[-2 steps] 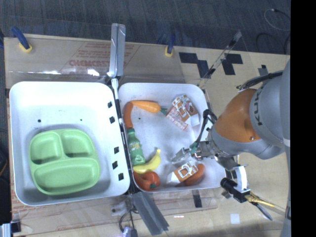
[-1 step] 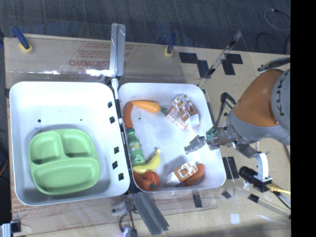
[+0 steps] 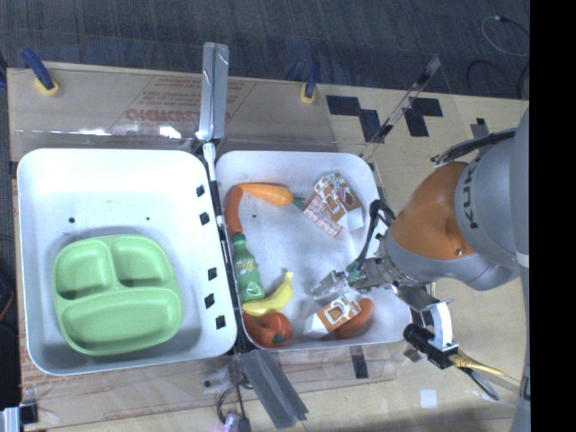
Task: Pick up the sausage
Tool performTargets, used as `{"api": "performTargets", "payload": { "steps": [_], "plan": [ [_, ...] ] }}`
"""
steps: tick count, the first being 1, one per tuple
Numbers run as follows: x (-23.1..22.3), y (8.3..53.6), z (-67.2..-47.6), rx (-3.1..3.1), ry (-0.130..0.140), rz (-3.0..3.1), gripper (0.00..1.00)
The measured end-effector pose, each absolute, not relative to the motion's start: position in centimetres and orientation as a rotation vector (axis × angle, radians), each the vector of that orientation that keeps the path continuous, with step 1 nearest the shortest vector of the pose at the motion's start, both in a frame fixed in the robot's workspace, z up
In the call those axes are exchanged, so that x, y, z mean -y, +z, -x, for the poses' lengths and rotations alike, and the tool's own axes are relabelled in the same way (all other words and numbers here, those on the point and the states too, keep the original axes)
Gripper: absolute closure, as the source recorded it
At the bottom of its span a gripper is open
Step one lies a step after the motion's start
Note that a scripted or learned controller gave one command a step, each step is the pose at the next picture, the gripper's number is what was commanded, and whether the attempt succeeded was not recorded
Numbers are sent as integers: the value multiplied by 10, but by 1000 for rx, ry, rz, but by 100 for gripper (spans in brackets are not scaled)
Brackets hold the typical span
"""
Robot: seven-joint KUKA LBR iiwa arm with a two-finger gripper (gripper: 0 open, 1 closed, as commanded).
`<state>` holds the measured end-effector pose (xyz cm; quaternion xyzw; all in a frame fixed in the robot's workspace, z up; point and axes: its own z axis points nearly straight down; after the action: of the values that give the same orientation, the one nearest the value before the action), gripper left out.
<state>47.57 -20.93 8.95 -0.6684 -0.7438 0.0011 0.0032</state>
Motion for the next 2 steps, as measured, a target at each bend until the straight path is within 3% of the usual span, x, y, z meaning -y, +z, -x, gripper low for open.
{"api": "performTargets", "payload": {
  "steps": [1,2],
  "plan": [
    [211,166,-476,2366,3,2058,0],
    [209,90,-476,2395,3,2023,0]
  ]
}}
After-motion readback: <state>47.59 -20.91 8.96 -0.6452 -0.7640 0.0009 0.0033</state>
